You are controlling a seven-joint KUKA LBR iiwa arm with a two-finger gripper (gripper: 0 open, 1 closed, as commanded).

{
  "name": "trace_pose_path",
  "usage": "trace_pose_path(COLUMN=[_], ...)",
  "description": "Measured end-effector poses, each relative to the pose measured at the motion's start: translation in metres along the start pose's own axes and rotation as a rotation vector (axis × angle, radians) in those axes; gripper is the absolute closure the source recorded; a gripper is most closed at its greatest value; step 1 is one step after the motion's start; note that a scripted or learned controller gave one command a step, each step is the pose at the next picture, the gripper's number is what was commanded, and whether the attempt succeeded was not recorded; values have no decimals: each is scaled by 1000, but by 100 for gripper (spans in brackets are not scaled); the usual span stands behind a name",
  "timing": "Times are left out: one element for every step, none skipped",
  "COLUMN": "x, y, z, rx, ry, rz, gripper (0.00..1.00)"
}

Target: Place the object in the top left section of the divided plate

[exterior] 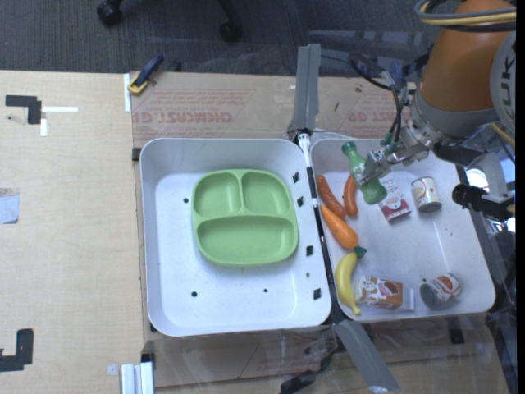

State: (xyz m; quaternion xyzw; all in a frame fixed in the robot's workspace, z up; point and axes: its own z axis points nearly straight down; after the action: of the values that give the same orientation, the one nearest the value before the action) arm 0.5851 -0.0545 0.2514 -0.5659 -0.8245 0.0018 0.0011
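The tool sits in the upper middle of the right bin, in the upper right part of the frame, with the green bottle caught between its fingers. The bottle hangs at a slant, cap toward the upper left and base toward the lower right. Judging from that tilt, it was grasped across its body as it lay among the other items, and it looks lifted clear of the bin floor, though the height is hard to read from above.

The bottle is small, glossy, translucent green, with a narrow neck and a rounder lower body.

Just left of it and lower lie two orange carrots and a reddish sausage-shaped piece, near the wall between the bins. A small red-and-white carton lies just right of the bottle, with a white can beyond it. Along the lower edge of the right bin are a banana, an orange packet and a grey can.

The divided plate, pale green, rests in the left bin, at frame centre. Its top left section holds nothing, so the bottle's carry would go leftward over the bin wall.
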Motion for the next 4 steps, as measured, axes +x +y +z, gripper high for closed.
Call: trace_pose_path(x=[-2,61,116,176], y=[27,67,85,121], z=[-46,-19,16,73], rx=[0,3,3,2], ry=[-1,0,0,-1], rz=[212,194,33,-160], gripper=[100,100,100,100])
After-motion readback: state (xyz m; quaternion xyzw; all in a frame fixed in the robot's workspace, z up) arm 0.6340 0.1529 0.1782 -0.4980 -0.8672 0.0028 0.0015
